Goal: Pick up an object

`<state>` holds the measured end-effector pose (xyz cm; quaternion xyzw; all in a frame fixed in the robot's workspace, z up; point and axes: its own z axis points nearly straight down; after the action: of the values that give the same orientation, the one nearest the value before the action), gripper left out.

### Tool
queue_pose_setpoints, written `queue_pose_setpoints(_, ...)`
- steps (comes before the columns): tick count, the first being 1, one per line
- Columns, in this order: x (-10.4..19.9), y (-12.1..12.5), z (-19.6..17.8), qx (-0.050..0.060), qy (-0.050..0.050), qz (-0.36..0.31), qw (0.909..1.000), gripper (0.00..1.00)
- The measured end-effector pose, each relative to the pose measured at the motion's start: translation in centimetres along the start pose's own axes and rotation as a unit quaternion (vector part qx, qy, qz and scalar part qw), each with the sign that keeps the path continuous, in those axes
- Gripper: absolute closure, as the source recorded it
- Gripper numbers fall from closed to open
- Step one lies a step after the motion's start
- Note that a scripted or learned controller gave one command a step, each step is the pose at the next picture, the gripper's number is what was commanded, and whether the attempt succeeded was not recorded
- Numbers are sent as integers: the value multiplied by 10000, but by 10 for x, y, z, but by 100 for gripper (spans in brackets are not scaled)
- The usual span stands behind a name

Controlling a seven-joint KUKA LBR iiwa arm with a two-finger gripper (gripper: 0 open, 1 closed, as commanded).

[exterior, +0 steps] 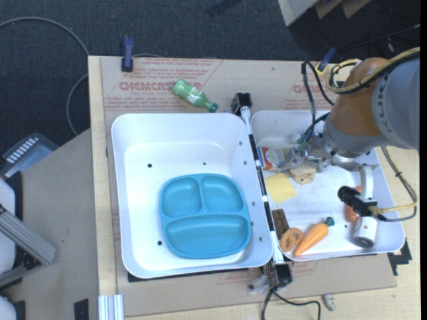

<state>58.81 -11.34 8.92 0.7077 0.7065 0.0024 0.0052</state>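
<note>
My gripper (295, 157) is low in the right bin (387, 242), at its back left part. Just in front of it lies a small tan lump (304, 175), very close to the gripper tip; contact is unclear. A yellow slab (281, 189) lies beside the lump, nearer the bin's left wall. An orange carrot (312, 237) and an orange ring-shaped piece (289, 239) rest at the front. A brown block (280, 218) sits by the left wall. A red item (265, 157) shows partly behind the gripper.
The left bin (133, 145) holds a blue divided plate (204, 215). A green bottle (193, 94) lies on the bench behind the bins. A small pale can (364, 233) and a little orange piece (351, 214) sit at the right bin's front right.
</note>
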Motion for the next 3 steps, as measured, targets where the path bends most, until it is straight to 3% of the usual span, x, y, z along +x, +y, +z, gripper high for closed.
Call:
queue_pose_setpoints(1,-1,-68,4,64,24,-3,10000,0)
queue_pose_setpoints(2,-73,9,4,53,16,-5,10000,0)
queue_pose_setpoints(3,-99,-72,4,59,23,-6,10000,0)
